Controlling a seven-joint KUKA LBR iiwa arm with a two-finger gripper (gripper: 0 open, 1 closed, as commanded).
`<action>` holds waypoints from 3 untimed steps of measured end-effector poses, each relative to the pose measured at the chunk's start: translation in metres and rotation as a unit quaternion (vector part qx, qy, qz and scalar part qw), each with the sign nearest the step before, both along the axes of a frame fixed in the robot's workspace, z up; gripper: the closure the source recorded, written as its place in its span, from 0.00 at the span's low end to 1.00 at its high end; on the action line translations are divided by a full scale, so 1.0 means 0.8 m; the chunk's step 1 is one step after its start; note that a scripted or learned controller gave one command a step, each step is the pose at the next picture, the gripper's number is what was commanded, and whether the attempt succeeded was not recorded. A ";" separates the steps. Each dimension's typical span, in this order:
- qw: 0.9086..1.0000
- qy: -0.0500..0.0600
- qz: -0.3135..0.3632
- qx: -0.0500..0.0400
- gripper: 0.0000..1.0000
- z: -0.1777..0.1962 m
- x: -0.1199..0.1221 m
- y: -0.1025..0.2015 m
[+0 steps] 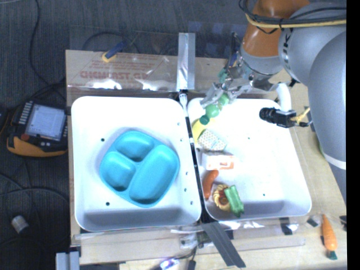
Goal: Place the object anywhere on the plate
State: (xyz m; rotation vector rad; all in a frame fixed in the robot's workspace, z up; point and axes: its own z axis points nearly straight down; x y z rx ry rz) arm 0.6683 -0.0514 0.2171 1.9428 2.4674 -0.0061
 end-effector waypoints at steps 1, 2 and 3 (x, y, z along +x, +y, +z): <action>1.000 0.001 0.028 0.002 1.00 -0.044 -0.081 0.078; 1.000 0.001 0.031 0.002 1.00 -0.043 -0.124 0.183; 1.000 0.001 0.030 0.002 0.00 -0.043 -0.124 0.183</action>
